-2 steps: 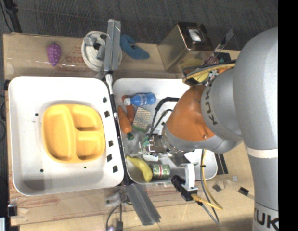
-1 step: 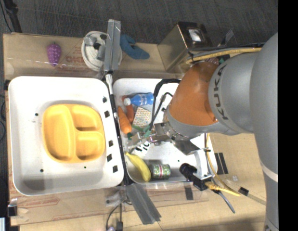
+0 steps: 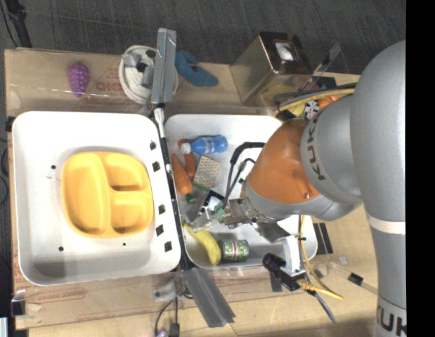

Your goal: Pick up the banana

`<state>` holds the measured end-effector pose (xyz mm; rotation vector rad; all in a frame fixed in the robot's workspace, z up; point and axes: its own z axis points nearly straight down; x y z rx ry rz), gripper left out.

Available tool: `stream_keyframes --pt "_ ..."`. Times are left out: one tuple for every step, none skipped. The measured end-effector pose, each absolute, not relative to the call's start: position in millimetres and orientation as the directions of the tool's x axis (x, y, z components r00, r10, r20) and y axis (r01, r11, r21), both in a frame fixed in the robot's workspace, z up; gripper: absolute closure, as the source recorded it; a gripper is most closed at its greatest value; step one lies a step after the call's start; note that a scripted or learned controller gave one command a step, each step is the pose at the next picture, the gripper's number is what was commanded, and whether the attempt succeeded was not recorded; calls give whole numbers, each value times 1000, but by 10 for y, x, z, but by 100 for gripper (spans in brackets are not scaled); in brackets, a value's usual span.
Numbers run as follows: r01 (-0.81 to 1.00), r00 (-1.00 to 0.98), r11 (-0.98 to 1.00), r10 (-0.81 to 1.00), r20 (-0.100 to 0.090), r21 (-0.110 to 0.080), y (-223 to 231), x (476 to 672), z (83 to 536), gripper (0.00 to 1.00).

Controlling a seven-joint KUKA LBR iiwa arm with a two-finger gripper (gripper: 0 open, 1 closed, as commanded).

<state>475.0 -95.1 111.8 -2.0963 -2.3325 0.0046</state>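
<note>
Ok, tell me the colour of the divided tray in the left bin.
Yellow. The divided tray shows plainly in the camera view, in the left bin.

1. banana (image 3: 205, 245): yellow, short, slightly curved.
2. Pose: lying flat, running diagonally from upper-left to lower-right.
3. Location: right bin (image 3: 235, 264), near its front-left corner, just beside a green can (image 3: 235, 250).
4. State: resting in the bin, not lifted.

One fixed camera looks down slantwise on both bins (image 3: 34, 188).
</note>
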Motion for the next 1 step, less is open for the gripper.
stream_keyframes --pt "887 -463 463 887 4 -3 -950 4760 991 0"
